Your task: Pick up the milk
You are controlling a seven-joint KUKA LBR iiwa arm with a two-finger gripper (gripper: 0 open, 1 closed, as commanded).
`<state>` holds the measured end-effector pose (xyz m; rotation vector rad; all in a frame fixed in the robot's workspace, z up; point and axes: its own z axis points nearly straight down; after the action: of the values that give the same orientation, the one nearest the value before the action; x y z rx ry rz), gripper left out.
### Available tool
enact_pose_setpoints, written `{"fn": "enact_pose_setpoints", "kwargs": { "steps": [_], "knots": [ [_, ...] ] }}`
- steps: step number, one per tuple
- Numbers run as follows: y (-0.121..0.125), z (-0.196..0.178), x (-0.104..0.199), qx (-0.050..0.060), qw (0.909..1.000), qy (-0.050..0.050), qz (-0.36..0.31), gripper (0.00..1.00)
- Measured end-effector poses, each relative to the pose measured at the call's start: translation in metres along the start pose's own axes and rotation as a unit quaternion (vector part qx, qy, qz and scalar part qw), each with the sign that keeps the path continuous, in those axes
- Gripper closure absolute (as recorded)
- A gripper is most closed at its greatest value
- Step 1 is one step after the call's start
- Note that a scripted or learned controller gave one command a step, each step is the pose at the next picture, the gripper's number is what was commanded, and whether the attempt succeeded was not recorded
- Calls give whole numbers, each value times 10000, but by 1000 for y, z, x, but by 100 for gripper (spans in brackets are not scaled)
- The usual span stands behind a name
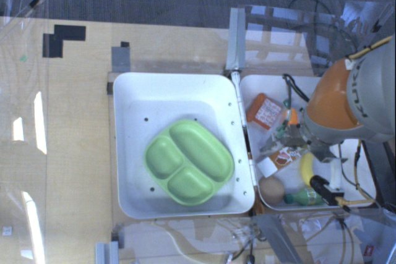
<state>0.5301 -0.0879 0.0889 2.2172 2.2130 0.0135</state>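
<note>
Front rim of right bin (309, 207): lay close behind a brown round item (270, 187) and a green bottle (302, 197); little room for moving there.
Banana (306, 167): lay just beside the bottle, under the wrist.
Milk (279, 159): judged to be the small white-and-brown carton lying tilted near the left wall of the right bin (label too small to read), just beyond the brown round item.
Gripper (289, 136): hung low over the carton's far end; open or closed could not be told, nor any grasp confirmed.
Risk: could have closed on a neighbour instead, given the crowding; could have pushed the tilted carton against the wall and slipped off.
Orange box (266, 111): sat just beyond the gripper, narrowing the far side.
Arm (337, 102): covered the bin's right half.
Open room: mostly straight up, or over the left bin (130, 133), bearing a green divided tray (189, 161).
</note>
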Motion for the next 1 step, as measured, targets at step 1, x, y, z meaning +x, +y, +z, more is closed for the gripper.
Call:
{"fn": "enact_pose_setpoints", "kwargs": {
  "steps": [1],
  "knots": [
    [3, -10, 1, -28, 10000, 5, -6, 100]
  ]
}}
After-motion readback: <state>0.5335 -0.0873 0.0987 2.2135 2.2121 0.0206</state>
